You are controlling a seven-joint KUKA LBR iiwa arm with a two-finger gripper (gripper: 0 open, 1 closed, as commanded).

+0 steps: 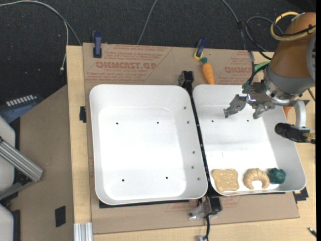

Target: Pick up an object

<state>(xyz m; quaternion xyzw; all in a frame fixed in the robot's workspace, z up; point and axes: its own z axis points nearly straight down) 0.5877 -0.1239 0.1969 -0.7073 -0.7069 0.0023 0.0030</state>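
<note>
My gripper [246,109] hangs over the far part of the right bin [235,144], its two grey fingers spread apart with nothing between them. Along that bin's near edge lie a flat tan toast-shaped piece [225,179], a golden croissant [256,178] and a small dark green object [276,174], side by side. An orange carrot [207,72] lies on the cardboard beyond the bins, outside both of them. The gripper is well away from all of these.
The left bin [145,142] stands beside the right one on a cardboard sheet. Blue clamps [97,44] hold the cardboard's far edge. A black clip [186,77] sits between the bins at the back. Cables run across the dark floor behind.
</note>
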